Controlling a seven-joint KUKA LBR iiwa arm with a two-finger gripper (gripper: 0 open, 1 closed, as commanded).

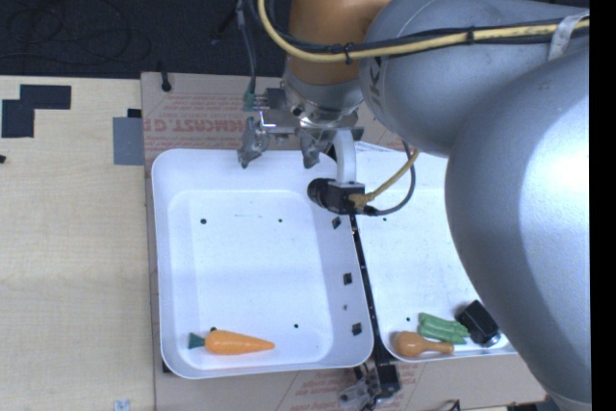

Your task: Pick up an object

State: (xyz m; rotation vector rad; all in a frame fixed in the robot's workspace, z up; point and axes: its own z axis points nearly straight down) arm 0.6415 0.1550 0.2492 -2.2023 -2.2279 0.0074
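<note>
Carrot: an orange toy carrot with a green stub at its left end lies flat on the floor of the left bin, near the near wall, pointing right.
Left bin: a shallow white bin with a few small dark dots on its floor; the carrot is the one object on it.
Gripper: hangs over the far rim of the left bin, well apart from the carrot; its two fingers stand apart with nothing between them.
Arm: grey, with an orange section above the wrist and a yellow cable looped round it, reaching in from the right.
Right bin: in its near part lie a tan pear-shaped toy, a green pod-like toy touching it, and a black object just right of them.
</note>
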